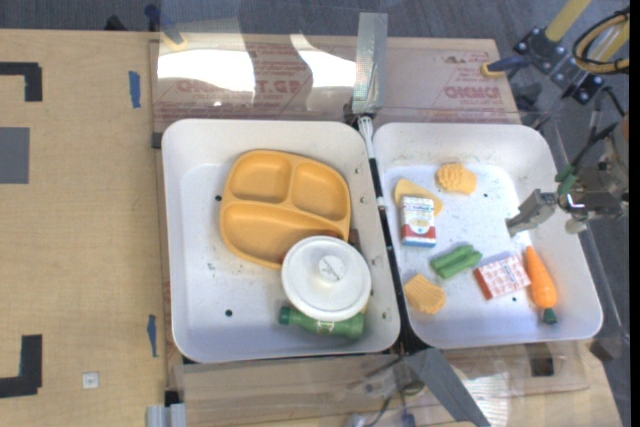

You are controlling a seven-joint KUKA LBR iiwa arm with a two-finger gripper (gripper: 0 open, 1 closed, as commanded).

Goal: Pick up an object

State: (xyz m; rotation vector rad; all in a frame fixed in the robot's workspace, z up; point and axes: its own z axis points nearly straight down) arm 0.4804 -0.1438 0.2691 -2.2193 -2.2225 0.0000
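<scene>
The right bin (480, 147) holds several small items. A round yellow waffle piece (456, 178) lies near a yellow cheese wedge (408, 191) and a red-and-white carton (418, 220). Further forward are a green pod (455, 261), an orange-yellow chunk (424, 294), a red-and-white packet (502, 276) and an orange carrot (541, 280). My gripper (535, 210) hangs over the bin's right side. It is just above the carrot and the packet, and nothing shows in its grasp.
The left bin (190, 215) carries a yellow divided plate (285, 200), a white round bowl (326, 276) and a green bottle (322, 323) lying at the front. Cardboard (70, 215) covers the bench on the left. A yellow-handled stand (580, 5) rises at the back right.
</scene>
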